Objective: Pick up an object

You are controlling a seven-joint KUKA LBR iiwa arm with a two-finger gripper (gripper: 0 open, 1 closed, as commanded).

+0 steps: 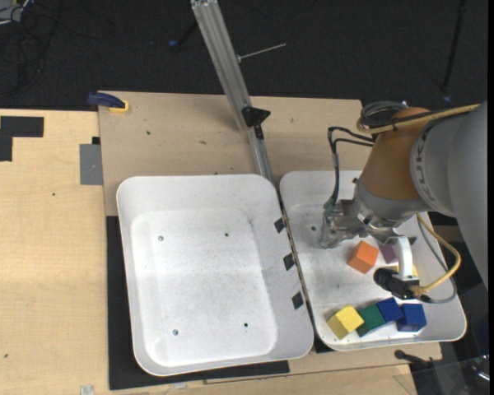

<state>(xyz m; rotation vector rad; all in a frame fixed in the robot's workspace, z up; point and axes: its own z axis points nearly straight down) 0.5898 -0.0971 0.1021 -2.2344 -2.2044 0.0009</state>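
**Arm low in right bin, nothing seen in grip**

Far left, the bench [33,220] was bare wood with a few dark patches. Next came the left bin [199,189], white and shallow, with only a few small dark specks on its floor. A metal bar [230,72] slanted down from the top to the seam between the bins. Black clips sat along that seam.

The right bin [300,189] held all the candidates. The yellow block [343,320] lay near the front wall, touching the green block [369,318]. Two blue blocks [402,313] sat just beside the green one. The orange block [363,257] lay further back, apart from that row, with something purple just right of it, mostly hidden.

The gripper [336,227] hung low over the bin floor, just left of the orange block and not on it. Whether the fingers were spread or closed could not be told; they blurred into the wrist hardware. No block showed between them.

The arm [412,171] came in from the right, its cables looping over the bin.

Risks, as a judgement: the gripper looked offset from the orange block, so a close here could catch air or nudge the block sideways. The front row was packed tight, so fingers might not fit between blocks. A loose cable could drag a block.
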